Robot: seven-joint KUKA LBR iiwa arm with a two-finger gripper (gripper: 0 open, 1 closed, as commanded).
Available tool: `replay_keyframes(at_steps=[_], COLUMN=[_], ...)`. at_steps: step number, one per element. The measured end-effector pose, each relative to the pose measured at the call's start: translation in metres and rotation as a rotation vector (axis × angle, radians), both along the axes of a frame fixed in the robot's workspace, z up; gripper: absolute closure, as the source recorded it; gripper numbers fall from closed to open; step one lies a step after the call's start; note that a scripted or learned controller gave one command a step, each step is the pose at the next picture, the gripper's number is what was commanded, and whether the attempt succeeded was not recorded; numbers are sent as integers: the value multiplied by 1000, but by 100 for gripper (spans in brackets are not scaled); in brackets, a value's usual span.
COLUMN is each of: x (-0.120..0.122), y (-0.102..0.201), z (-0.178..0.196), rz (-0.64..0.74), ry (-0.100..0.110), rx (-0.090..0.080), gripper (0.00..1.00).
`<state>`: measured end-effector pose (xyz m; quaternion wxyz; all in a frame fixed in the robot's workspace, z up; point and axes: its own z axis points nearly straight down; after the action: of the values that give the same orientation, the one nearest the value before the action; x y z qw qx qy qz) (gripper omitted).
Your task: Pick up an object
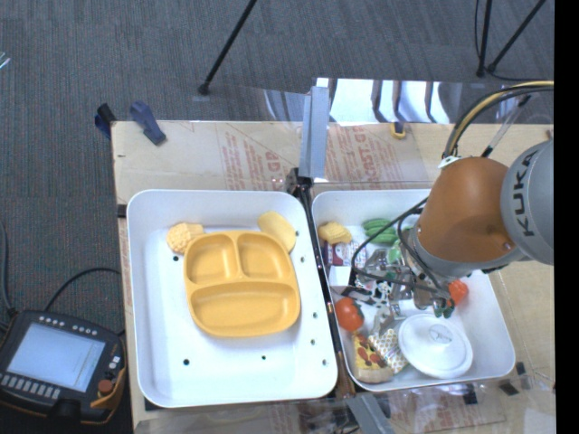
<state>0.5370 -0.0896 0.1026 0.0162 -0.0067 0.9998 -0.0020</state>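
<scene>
Overhead: arm (pixel 470 215), grey with an orange band, reaches in from the right and hangs above the right bin (pixel 503 333).
Jaws: gripper (pixel 395 289) sits low among the clutter in the middle of the right bin; whether the jaws are open or closed cannot be told.
Right bin: crowded. A white lidded bowl (pixel 436 344) fills the near right corner, a pizza slice (pixel 371 358) lies along the near edge, a tomato (pixel 348 314) rests just beside the left wall, and a yellow piece (pixel 334 232) and a green item (pixel 378 230) lie toward the far side.
Left bin: a yellow divided plate (pixel 241 283) sits centred in the left bin (pixel 149 333), with a bare white floor along the near and left walls.
Tabletop: a narrow cardboard strip (pixel 226 156) shows beyond both bins.
</scene>
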Motion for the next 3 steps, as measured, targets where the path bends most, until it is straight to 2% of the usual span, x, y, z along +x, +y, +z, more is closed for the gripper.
replay_keyframes(at_steps=[1,2,3], x=[11,-18,55], y=[0,1,-1], z=[-1,1,0], rz=[-68,-74,87], ry=[8,-16,4], rx=[5,2,-4], gripper=[0,0,0])
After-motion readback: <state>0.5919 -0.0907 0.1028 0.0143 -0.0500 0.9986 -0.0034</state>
